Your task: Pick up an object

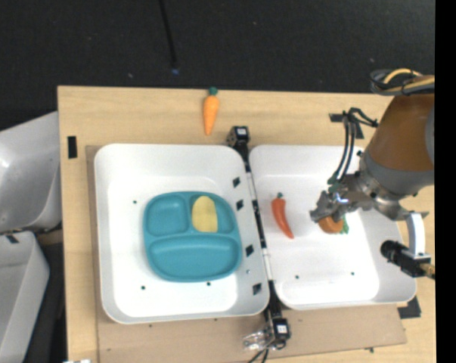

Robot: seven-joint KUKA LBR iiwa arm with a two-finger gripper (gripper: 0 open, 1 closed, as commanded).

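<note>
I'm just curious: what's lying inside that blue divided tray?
The blue divided plastic tray holds one pale yellow oval piece in its upper right compartment. The other compartments show bare blue. Whatever lies beneath the yellow piece is covered.

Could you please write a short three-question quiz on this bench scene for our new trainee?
1. True or false: the yellow item lies in the blue divided tray.
2. Which bin holds the red chili pepper? A) left bin B) right bin
3. Fill in: the carrot lies on the wooden bench, ____ both bins.

Key
1. True; it sits in the tray's upper right compartment.
2. B; it lies near that bin's left wall, apart from the end effector.
3. Outside.
</note>
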